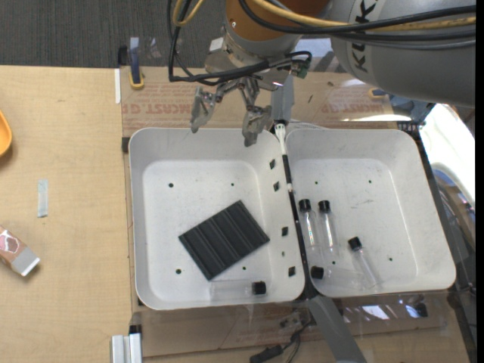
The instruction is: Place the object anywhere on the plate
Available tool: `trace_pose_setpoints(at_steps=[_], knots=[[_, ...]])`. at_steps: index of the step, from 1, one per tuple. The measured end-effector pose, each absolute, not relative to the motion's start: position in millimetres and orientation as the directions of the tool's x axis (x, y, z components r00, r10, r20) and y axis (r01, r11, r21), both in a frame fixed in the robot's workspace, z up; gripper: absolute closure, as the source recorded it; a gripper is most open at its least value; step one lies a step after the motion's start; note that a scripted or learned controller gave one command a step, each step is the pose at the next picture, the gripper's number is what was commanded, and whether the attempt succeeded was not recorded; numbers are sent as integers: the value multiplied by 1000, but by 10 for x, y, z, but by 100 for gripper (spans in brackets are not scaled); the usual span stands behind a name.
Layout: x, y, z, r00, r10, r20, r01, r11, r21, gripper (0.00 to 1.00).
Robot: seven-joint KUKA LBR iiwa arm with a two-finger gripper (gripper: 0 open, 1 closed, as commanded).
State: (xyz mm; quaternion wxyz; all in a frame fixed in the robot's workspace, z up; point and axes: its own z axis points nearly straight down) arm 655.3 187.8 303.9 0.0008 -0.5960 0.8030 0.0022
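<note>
- Front tube [236, 289]: clear, black-capped, lying in the left bin [136, 203] against its near wall, just beside the plate's near corner; hard against the wall, it leaves a finger little room, so a grasp here could jam or miss
- Plate [224, 239]: dark ribbed slab, flat on the left bin floor, set askew, nothing on it; a round tube dropped along the ribs may roll off, and a tube released high may bounce clear
- Tubes [325, 225]: several clear ones in the right bin [423, 203], two lying side by side close to the divider, others nearer the front; probably the task's objects, none on the plate; closing on the pair could pinch both or squeeze one out, since smooth rounded sides slip
- Gripper [223, 131]: over the far rim of the left bin, fingers spread, nothing between them; a straight descent from here risks striking the rim, and a carry across the divider could clip it
</note>
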Motion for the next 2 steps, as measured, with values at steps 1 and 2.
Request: trace_pose_setpoints(at_steps=[1,2], knots=[[6601,2201,2214,-383,-924,-1,-924,383,4,0],[6600,2158,1564,-411,-912,-1,-912,411,4,0]])
